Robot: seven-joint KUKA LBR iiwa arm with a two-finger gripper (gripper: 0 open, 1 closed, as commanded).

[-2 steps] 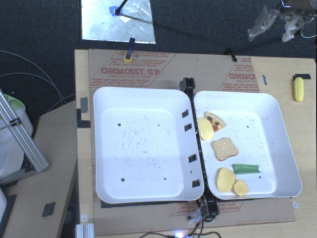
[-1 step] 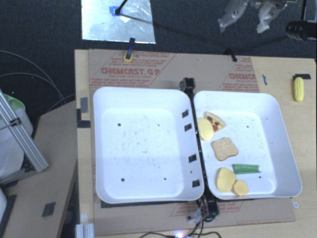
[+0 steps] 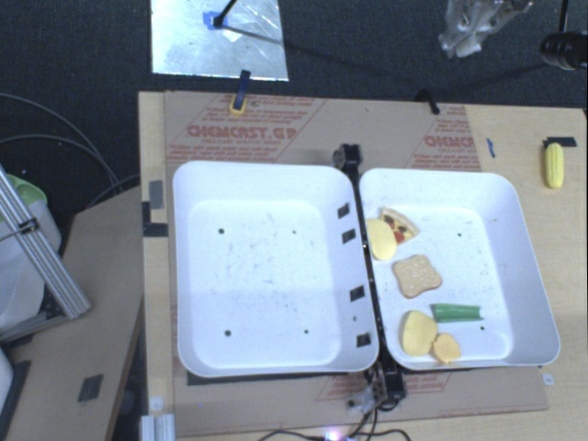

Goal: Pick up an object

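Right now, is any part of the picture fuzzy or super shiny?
In the camera view, the gripper at the top right looks smeared and blurry, the silver sheet on the floor glares bright, and the right bin is evenly lit, with the toast slice and green bean fairly sharp.

Even overhead light, soft focus, glare on white bins [image 3: 257, 177].

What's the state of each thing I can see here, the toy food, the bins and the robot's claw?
Gripper: raised beyond the bench, far from the bins.
Right bin: holds all the toy food.
Left bin: bare white floor.
Toast slice: lying flat.
Green stick: lying flat beside the yellow pieces.
Pizza slice: lying flat.
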